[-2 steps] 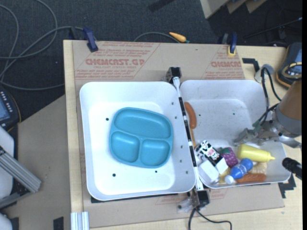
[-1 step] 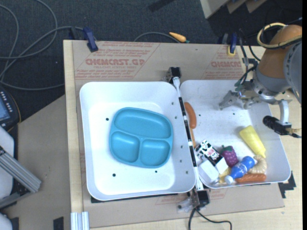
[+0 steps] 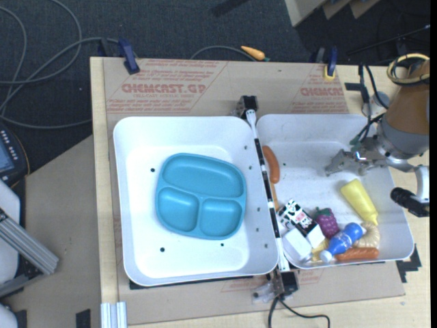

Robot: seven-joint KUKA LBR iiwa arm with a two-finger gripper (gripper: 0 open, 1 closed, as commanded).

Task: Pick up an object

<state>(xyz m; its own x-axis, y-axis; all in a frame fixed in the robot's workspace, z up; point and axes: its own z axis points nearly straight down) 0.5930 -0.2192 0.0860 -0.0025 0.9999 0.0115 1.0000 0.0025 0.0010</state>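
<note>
your gripper hovers low in the right bin, above the toys; whether it is apart or together, you cannot tell. just below it lies the yellow bottle. toward the bin's lower edge from the bottle sit a blue bottle, a carrot, purple grapes and a cow-print block. a sausage rests against the bin's left wall. the left bin carries a blue tray on the desk.

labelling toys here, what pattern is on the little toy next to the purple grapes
Black and white patches, like a cow, seen clearly in the camera view, left of the purple grapes.
</note>
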